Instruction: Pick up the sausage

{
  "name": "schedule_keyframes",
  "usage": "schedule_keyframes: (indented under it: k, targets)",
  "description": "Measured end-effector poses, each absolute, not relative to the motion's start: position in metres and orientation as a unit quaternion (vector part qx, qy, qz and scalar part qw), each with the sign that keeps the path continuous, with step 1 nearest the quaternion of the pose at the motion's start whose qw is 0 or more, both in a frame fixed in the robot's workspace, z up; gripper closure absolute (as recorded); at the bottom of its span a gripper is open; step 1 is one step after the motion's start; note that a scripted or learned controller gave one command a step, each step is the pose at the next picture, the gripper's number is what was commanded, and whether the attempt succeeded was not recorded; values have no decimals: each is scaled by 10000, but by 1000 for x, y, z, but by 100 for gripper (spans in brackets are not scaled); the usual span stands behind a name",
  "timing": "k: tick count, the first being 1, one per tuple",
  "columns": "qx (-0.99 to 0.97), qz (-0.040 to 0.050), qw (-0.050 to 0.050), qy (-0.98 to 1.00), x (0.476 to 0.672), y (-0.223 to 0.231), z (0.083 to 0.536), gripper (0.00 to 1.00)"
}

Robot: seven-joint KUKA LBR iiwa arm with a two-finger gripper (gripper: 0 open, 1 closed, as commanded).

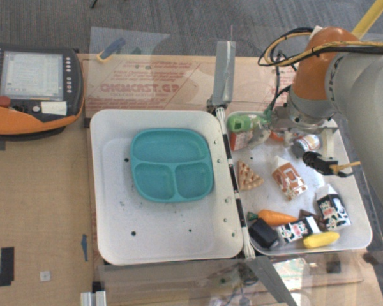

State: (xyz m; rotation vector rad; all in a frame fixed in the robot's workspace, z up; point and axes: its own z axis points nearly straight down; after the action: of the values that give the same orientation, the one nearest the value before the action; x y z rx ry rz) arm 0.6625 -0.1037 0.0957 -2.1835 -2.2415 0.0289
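The arm reaches in from the right, and its gripper [282, 127] is low over the back of the right bin [357, 225], mostly hidden beneath the orange wrist band [319, 62]. A small reddish piece [277, 135], possibly the sausage, pokes out at the gripper's lower left edge. I cannot tell whether it is held or just lies beside the gripper. A green toy food [244, 121] lies just left of the gripper.
The right bin also holds a pizza slice [249, 176], a brown-and-white packet [289, 178], a carrot [276, 217], two milk cartons [332, 210], a yellow piece [320, 239] and a black block [263, 233]. In the left bin [108, 171] lies a teal divided plate [172, 164].
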Motion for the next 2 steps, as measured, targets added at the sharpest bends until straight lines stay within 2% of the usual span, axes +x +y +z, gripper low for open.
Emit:
schedule_keyframes:
  k: [1,2]
  targets:
    - [-6969,85,40,-7171,664,-103,107,100]
    - [-6967,89,44,-7173,664,-102,106,0]
